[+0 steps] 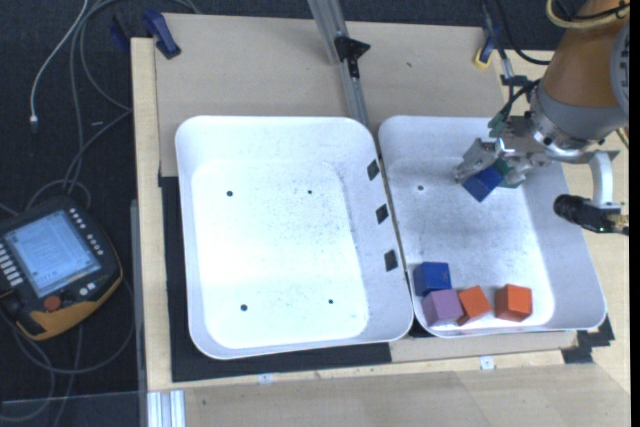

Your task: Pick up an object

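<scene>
Blue plastic shows between the fingers of the gripper (487, 173) as the KUKA arm (585, 65) reaches in over the right bin (560, 245), at the bench with two white bins. The fingers appear clenched on a dark blue block (484, 184), which hangs at a tilt above the upper part of that bin, apparently clear of the speckled floor (the slanted view makes the gap hard to judge).

The step in hand looks like the lift itself: the grasp seems made, and the block is off the row where the others sit. Along the near rim of the same bin lie a second blue cube (432, 276), a purple cube (441, 306), an orange cube (473, 303) and a red-orange cube (514, 301), close together, the purple and orange ones touching. The left bin (200, 215) sits beside it, and a teach pendant (50, 265) rests on the floor well apart to the left.

The next move likely calls for a steady rise without jolting, since the block sits askew in the fingers and could slip if the hold is shallow.
</scene>
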Controlling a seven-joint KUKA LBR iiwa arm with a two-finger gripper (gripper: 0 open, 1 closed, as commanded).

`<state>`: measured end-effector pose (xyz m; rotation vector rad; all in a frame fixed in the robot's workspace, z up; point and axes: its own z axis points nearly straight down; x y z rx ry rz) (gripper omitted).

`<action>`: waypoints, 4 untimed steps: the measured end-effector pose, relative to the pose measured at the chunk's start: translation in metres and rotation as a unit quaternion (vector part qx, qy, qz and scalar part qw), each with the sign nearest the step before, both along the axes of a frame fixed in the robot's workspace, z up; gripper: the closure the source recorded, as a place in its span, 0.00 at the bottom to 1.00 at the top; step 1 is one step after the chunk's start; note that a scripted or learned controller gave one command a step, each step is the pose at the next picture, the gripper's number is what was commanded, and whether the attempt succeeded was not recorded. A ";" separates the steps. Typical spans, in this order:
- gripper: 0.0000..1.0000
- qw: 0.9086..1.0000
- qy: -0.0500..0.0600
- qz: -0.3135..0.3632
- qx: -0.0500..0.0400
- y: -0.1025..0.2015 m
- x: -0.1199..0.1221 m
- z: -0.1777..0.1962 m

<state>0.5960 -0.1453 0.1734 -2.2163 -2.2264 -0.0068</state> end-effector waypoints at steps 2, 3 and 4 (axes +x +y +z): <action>0.00 1.000 0.006 -0.003 0.000 -0.073 0.016 -0.079; 0.00 1.000 -0.001 0.001 -0.002 -0.026 0.070 -0.073; 1.00 1.000 -0.001 -0.001 -0.003 -0.030 0.069 -0.061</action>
